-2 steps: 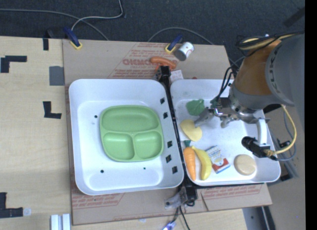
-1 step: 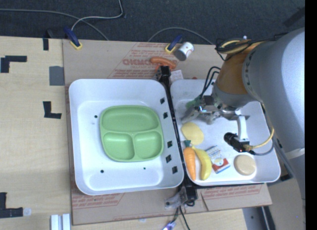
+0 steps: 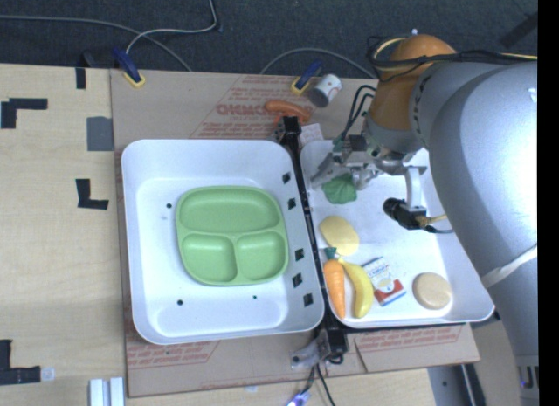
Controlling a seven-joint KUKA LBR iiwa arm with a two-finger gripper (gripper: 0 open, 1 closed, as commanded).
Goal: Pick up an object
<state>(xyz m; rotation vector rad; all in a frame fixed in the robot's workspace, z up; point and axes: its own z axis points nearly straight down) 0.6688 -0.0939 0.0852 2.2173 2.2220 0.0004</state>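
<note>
My gripper (image 3: pixel 342 166) hangs over the far left corner of the right bin (image 3: pixel 463 313), below the arm's orange band. A green leafy toy (image 3: pixel 341 191) lies right under it, touching or nearly touching. Nearer the front of the same bin lie a yellow lemon (image 3: pixel 339 234), an orange carrot (image 3: pixel 334 286), a banana (image 3: pixel 356 289), a small red, white and blue box (image 3: pixel 385 279) and a tan round disc (image 3: pixel 431 291).
The left bin (image 3: pixel 148 221) holds a green divided plate (image 3: pixel 232 233). A black divider with clips (image 3: pixel 303 221) runs between the bins. Behind them on the cardboard lie an orange sausage-shaped piece (image 3: pixel 288 109), a blue-yellow clamp (image 3: pixel 307 77) and a silver cylinder (image 3: pixel 325 90).
</note>
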